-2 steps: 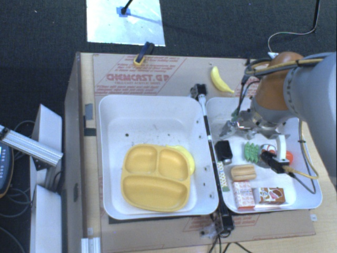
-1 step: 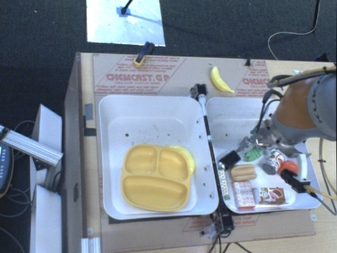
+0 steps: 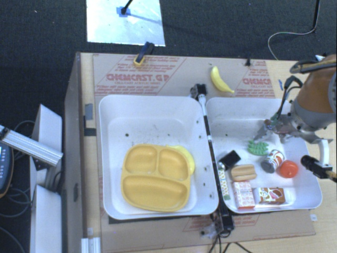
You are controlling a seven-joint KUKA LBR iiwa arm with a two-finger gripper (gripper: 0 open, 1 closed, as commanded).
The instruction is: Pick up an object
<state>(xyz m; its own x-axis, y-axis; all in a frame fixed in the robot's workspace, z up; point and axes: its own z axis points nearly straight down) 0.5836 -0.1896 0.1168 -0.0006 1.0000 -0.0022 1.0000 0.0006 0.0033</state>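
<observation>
In the right bin (image 3: 231, 117) lie a green ridged item (image 3: 258, 147), a small can (image 3: 273, 161), an orange ball (image 3: 288, 168), a tan bun (image 3: 243, 172), a black block (image 3: 229, 158) and two red-and-white boxes (image 3: 243, 195) (image 3: 271, 195). My gripper (image 3: 275, 125) hangs over the bin's right part, just above and right of the green item. Nothing shows between it and the objects below. The orange-banded arm (image 3: 316, 96) covers the bin's far right corner.
The left bin (image 3: 152, 115) holds a yellow divided plate (image 3: 155, 175). A banana (image 3: 221, 80) lies on the bench behind the bins, and a yellow-and-black tool (image 3: 142, 54) sits at the bench's back edge. A black bar (image 3: 316, 166) juts in at the right.
</observation>
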